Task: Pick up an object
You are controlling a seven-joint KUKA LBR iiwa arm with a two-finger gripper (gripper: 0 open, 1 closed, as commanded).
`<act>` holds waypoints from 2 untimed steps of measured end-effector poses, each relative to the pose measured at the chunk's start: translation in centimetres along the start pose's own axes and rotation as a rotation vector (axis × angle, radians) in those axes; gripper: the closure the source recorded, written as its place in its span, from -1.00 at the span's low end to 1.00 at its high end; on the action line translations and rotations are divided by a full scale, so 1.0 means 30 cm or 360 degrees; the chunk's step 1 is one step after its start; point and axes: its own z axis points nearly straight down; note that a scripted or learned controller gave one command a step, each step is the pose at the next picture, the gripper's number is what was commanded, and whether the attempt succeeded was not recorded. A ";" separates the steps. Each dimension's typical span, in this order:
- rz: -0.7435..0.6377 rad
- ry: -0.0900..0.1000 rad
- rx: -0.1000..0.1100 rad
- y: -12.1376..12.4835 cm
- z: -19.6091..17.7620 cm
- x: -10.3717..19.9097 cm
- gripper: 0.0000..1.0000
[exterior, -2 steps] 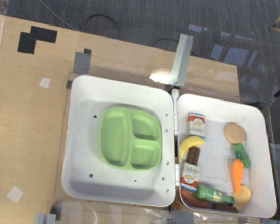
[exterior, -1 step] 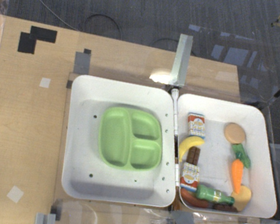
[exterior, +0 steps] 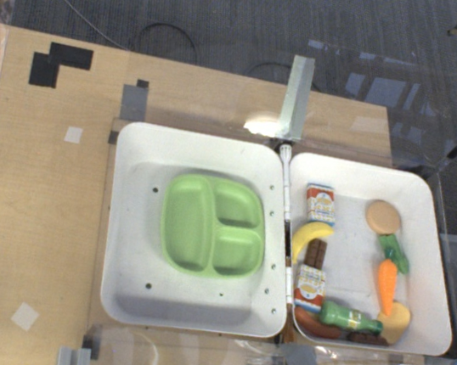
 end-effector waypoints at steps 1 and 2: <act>-0.0665 0.0001 -0.0068 0.057 0.314 0.022 1.00; -0.0661 0.0004 -0.0044 0.047 0.256 0.018 1.00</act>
